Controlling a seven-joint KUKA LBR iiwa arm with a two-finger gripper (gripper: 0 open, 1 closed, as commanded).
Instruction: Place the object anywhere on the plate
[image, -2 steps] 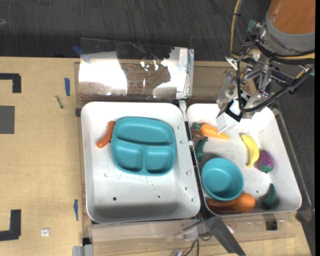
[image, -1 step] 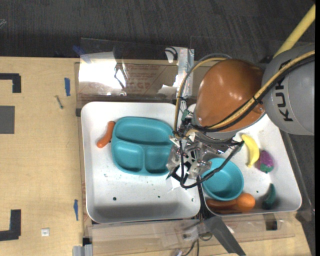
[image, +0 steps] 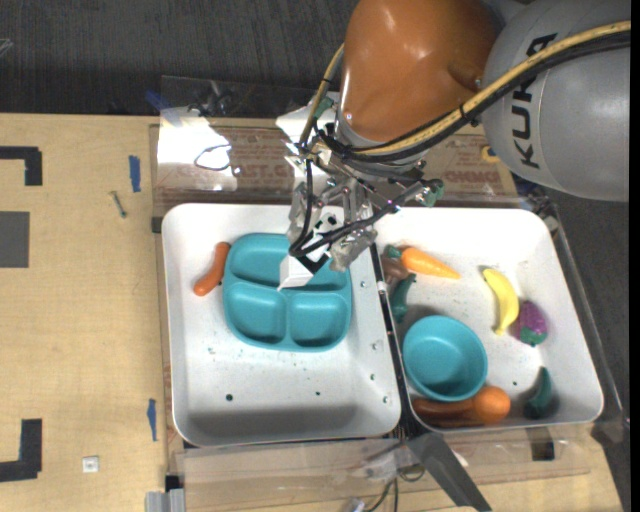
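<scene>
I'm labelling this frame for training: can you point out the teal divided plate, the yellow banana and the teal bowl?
Teal divided plate (image: 262, 312), camera view: floor of lower-left compartment.
Yellow toy banana (image: 501, 298), camera view: middle of its curve.
Teal round bowl (image: 444, 360), camera view: inside bottom.

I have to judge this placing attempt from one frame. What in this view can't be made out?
- Pincer, camera view: cables and the wrist body clutter it, so what sits between its tips, over the teal plate, is unreadable.
- Dark green object, right bin: too small and dark to identify.
- Brown item: mostly hidden by the teal bowl.
</scene>
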